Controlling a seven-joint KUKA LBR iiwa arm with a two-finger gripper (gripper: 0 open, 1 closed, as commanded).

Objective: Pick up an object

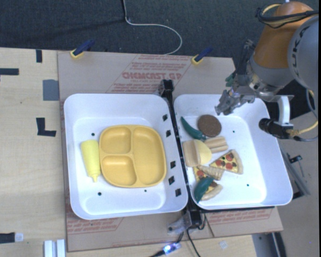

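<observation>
- Two shallow white bins are seen side by side on a sheet of brown cardboard printed in red; the left bin (pixel 77 197) and the right bin (pixel 267 189) have smooth, glossy walls with rounded corners.
- In the left bin a yellow plastic tray (pixel 132 155) is laid flat, moulded into three compartments, with a yellow squeeze bottle (pixel 90 158) lying just beside its left edge.
- The right bin is stocked with toy food (all matte and plastic-looking), gathered in its left half, at centre right of the frame:
- a round brown cookie (pixel 209 125) toward the bin's upper part;
- a curved green pepper (pixel 191 128) just left of the cookie;
- pale tan bread pieces (pixel 199 151) below them;
- a triangular pizza slice (pixel 229 162) with red dots, right of the bread;
- a second green-and-tan piece (pixel 206 188) nearest the lower edge.
- The gripper (pixel 224 107) is held over the upper part of the right bin, just above and right of the cookie and apart from it; whether its dark fingers are spread or closed cannot be told.
- The grey arm with its orange band (pixel 278 31) is seen at the upper right.
- The cardboard is fastened by blue-and-yellow clamps (pixel 81 48) to a pale wooden bench (pixel 21 159); dark carpet (pixel 53 9) and a white cable (pixel 150 23) are seen along the top of the frame.
</observation>
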